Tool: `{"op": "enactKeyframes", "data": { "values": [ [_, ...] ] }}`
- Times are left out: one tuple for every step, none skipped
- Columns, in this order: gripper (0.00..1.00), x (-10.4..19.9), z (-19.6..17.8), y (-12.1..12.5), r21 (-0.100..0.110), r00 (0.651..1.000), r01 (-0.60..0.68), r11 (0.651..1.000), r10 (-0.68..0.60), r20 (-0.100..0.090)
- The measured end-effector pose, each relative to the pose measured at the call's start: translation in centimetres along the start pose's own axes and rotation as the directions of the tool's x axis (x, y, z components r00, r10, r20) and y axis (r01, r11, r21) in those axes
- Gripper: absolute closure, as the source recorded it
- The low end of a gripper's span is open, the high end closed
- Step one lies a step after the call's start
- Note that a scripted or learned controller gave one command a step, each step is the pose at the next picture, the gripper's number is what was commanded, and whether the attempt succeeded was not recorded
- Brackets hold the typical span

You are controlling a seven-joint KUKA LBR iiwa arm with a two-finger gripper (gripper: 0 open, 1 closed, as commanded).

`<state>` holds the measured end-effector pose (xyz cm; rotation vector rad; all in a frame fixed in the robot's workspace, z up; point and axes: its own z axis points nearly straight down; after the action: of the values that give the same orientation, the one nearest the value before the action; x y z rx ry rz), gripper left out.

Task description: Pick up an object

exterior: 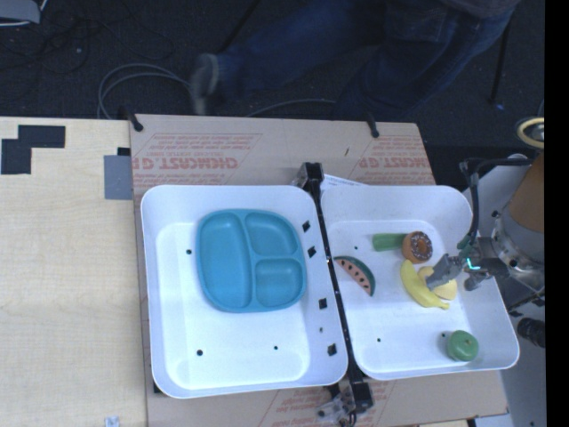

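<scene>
My gripper hangs low over the right side of the right bin, with the arm coming in from the right edge. It is open, and its left finger rests over the upper end of a yellow banana; nothing is between the fingers. Just up and left of the gripper lies a brown donut-like piece, with a green cylinder beside it. A watermelon slice lies near the bin's left wall. A green round object sits in the near right corner.
The left bin holds a blue divided plate. A black clip-lined divider joins the two bins. Both bins rest on cardboard over a light wooden bench. Cables lie on the dark floor behind.
</scene>
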<state>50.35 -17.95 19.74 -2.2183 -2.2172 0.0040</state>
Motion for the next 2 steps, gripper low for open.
{"op": "enactKeyframes", "data": {
  "values": [
    [0.0,0.0,-0.1,0.0,-0.002,1.0,0.0,1.0,0.0,0.0],
    [0.0,0.2,6.3,-0.5,0.004,1.0,0.0,1.0,0.0,-0.002]
  ]
}}
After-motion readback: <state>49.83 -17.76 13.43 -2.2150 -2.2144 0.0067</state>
